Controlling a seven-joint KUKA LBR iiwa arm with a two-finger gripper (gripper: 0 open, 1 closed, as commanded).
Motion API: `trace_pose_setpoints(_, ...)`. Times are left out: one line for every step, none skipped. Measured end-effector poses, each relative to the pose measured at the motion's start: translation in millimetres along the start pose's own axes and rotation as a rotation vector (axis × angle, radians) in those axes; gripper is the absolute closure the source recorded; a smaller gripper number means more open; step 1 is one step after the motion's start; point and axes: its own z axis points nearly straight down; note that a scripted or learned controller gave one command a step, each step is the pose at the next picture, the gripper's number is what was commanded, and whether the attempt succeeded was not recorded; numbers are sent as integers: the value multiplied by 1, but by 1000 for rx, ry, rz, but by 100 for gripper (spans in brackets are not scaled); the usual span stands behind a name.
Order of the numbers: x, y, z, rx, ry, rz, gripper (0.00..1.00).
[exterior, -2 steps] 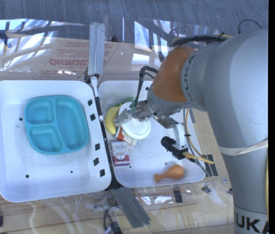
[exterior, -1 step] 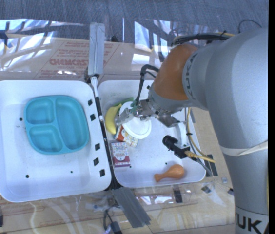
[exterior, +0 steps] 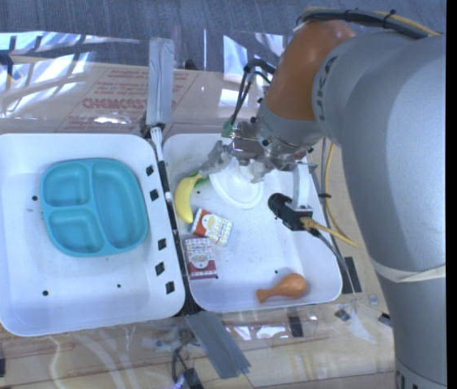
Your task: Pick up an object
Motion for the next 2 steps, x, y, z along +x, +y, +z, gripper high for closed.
trace_pose_setpoints(32,-47,-5,3,1,30,100)
trace_pose_setpoints(-3,-97,21,4,0,-20,100)
